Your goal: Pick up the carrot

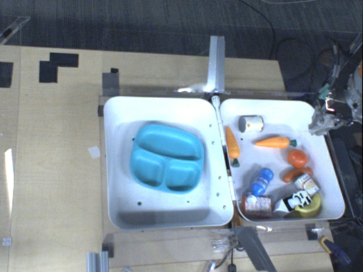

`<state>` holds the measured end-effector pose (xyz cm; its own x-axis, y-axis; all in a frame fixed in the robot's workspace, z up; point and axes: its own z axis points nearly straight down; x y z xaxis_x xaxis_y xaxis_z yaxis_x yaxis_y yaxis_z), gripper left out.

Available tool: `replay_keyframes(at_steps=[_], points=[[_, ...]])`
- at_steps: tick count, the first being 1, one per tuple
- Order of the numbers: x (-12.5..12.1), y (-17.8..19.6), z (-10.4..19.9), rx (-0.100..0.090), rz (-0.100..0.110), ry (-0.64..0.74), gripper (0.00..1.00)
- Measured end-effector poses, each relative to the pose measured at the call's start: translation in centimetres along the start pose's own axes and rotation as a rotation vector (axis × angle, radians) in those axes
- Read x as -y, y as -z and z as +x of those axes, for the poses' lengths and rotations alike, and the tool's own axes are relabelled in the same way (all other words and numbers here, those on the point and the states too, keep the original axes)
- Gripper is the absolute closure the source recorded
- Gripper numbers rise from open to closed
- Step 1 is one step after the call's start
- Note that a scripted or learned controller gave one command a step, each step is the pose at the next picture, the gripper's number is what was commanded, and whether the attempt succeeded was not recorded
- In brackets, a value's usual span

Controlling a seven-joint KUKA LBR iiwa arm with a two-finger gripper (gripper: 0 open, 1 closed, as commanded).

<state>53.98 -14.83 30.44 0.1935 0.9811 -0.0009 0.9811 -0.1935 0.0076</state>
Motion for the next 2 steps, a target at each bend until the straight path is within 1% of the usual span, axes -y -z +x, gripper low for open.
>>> replay_keyframes(at_steps=[1, 2], points=[[-0.3, -7.3, 7.8, -0.001, 0.004, 0.058, 1.0], [-1.3, -9.6, 0.5, -0.001, 0.004, 0.296, 1.0]])
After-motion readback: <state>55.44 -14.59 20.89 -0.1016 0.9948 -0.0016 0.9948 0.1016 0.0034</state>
